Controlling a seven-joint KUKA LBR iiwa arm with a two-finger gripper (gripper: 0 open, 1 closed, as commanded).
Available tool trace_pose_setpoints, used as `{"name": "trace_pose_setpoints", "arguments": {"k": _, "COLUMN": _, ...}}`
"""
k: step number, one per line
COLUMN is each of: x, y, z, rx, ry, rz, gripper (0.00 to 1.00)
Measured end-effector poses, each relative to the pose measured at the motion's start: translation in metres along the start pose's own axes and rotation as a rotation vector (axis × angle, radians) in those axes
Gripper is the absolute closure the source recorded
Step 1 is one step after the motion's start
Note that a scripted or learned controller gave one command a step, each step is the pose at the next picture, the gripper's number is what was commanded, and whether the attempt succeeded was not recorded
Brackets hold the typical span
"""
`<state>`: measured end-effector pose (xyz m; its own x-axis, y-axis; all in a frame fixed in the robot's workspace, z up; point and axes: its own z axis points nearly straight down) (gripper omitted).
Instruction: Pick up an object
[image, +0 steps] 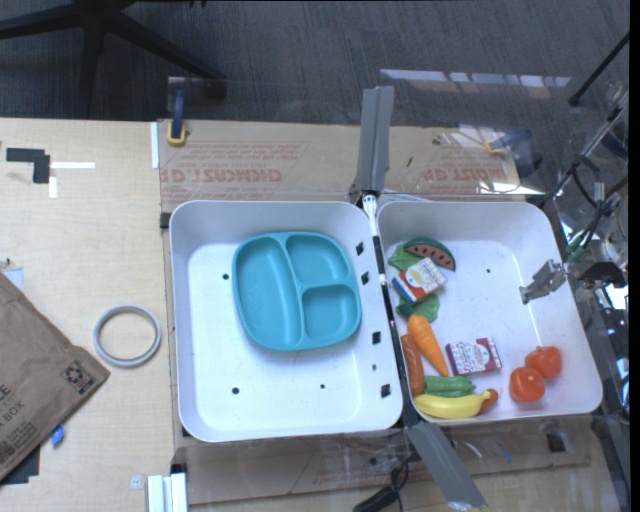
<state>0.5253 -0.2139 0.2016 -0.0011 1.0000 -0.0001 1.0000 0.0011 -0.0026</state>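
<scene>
The right bin (560, 260) holds the toys. They sit bunched near its left wall: a watermelon slice (430, 254), a carrot (428, 343), a banana (452, 404) and a little red box (472, 356). Two tomatoes (528, 376) sit apart, near the right wall.

The end effector (545, 281) is at the right wall of that bin, with no toy by it. It is small and blurry, so I cannot tell its state.

The left bin (200, 390) holds a blue plate (297, 290).

What could go wrong? The bunched toys touch each other, so a grab there may push them away or catch two. The round tomatoes may roll off.

The arm is mostly cut off at the right edge.
</scene>
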Motion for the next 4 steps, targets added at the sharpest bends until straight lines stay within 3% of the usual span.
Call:
{"name": "trace_pose_setpoints", "arguments": {"k": 1, "x": 0.067, "y": 0.010, "z": 0.060, "rx": 0.000, "ry": 0.000, "rz": -0.031, "gripper": 0.00}}
{"name": "trace_pose_setpoints", "arguments": {"k": 2, "x": 0.001, "y": 0.099, "z": 0.070, "rx": -0.002, "ry": -0.002, "rz": -0.021, "gripper": 0.00}}
{"name": "trace_pose_setpoints", "arguments": {"k": 3, "x": -0.008, "y": 0.119, "z": -0.018, "rx": -0.004, "ry": -0.002, "rz": -0.034, "gripper": 0.00}}
{"name": "trace_pose_setpoints", "arguments": {"k": 4, "x": -0.008, "y": 0.120, "z": -0.027, "rx": -0.005, "ry": -0.005, "rz": -0.039, "gripper": 1.00}}
